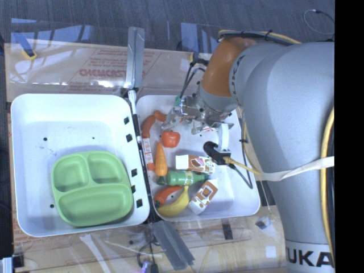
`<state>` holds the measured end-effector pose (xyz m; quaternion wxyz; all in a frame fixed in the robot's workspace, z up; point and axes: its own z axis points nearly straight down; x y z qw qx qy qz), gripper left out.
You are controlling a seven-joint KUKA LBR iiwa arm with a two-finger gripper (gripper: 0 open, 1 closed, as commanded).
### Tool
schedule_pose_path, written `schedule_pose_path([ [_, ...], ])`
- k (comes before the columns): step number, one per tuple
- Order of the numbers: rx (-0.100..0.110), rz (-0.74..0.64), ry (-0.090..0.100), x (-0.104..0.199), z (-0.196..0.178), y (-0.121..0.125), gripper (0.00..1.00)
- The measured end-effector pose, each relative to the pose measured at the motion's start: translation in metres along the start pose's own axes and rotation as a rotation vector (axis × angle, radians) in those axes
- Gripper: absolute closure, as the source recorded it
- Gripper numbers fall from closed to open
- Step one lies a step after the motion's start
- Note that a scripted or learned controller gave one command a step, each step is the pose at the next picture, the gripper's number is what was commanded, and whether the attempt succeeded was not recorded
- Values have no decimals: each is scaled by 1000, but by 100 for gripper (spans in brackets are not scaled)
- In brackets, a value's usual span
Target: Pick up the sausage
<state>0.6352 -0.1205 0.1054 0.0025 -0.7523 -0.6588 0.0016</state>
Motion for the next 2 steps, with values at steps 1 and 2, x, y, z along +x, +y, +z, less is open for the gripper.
schedule_pose_path([
  [1, 1, -5, 1, 1, -11, 0, 100],
  [2, 1, -5, 1, 1, -11, 0, 0],
])
